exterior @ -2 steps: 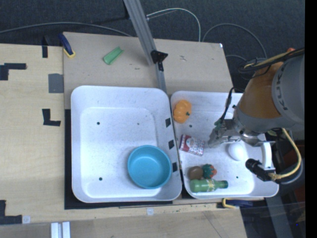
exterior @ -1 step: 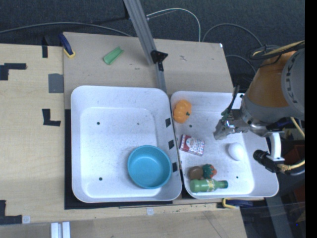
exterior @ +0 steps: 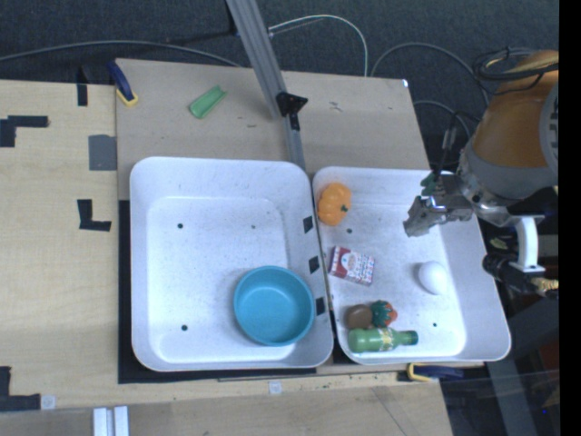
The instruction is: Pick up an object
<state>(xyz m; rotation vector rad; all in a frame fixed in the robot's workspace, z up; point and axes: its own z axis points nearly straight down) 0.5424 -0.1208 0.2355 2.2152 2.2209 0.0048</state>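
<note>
- Over the right bin (exterior: 472, 334), near its far right side, the gripper (exterior: 425, 214) is seen; whether the jaws are open or closed cannot be told.
- Nothing is seen held; the nearest candidate, a white egg (exterior: 433, 277), lies just below.
- A straight descent, centred on the egg, is advised.
- A blue bowl (exterior: 272, 304) sits in the left bin (exterior: 163, 189); the wooden desk (exterior: 54, 243) carries both.
</note>
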